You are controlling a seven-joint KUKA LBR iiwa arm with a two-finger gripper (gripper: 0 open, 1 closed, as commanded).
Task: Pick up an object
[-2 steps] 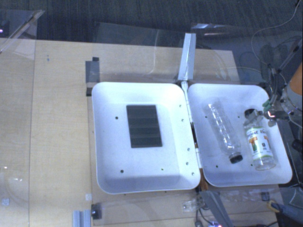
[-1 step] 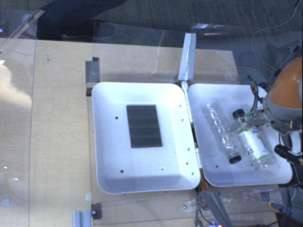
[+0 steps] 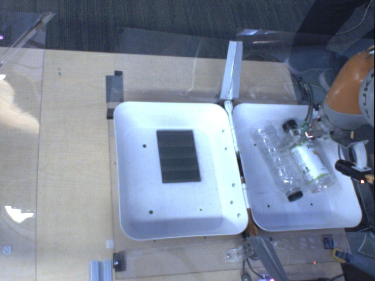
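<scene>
Clear plastic bottles lie in the right-hand shallow white bin (image 3: 351, 215), and they are what the arm would lift. Seen from the one camera above the bench, two of them rest on their sides, side by side and touching or nearly so, both running slantwise from upper left to lower right. One, the clear plastic bottle with a white label (image 3: 309, 163), has its small black cap at the upper end near the bin's back wall. Its neighbour, the clear ribbed plastic bottle without a label (image 3: 278, 160), lies just to the left, its black cap at the lower end toward the bin's front.

The left-hand shallow white bin (image 3: 132, 174) holds a flat dark grey rectangular block with ridged bands (image 3: 179, 156), lying near its middle, well apart from the bottles. Both bins sit close together on a pale wooden bench (image 3: 64, 157), a thin upright metal strip (image 3: 231, 69) rising behind the seam between them.

The grey arm with its orange band (image 3: 350, 92) comes in at the right edge, over the far right corner of the right-hand bin. The two-finger gripper (image 3: 316, 127) sits low beside the capped end of the labelled bottle; whether it has hold of anything, or how wide it stands, cannot be told at this angle.
</scene>
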